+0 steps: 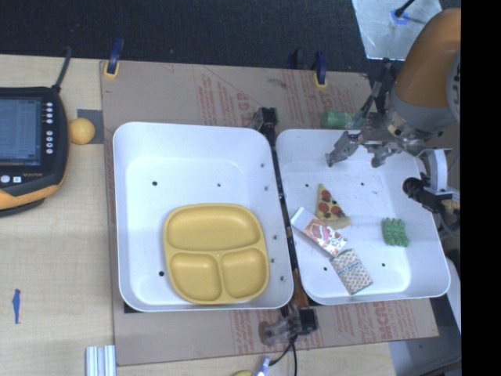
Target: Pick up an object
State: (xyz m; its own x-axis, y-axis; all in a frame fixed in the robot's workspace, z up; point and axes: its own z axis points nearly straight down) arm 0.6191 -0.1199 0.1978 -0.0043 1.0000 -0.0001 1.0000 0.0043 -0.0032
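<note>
Glossy white plastic bins [141, 163], matt yellow plastic divided tray [215, 251], brown cardboard underlay [196, 92], pale wood-look bench [47, 272]

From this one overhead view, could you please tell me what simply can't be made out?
- Print on the two small packets: too small to read.
- The green item beyond the right bin: partly hidden behind the claw.
- The object at the bottom edge: cut off by the frame.

This is a robotics lab. A teach pendant [27, 151] lies on the wooden surface [55, 280], a cardboard sheet [196, 92] is held down by blue clamps [114, 57], and two white bins [133, 210] sit below a grey-and-orange robot arm [427, 61].
</note>
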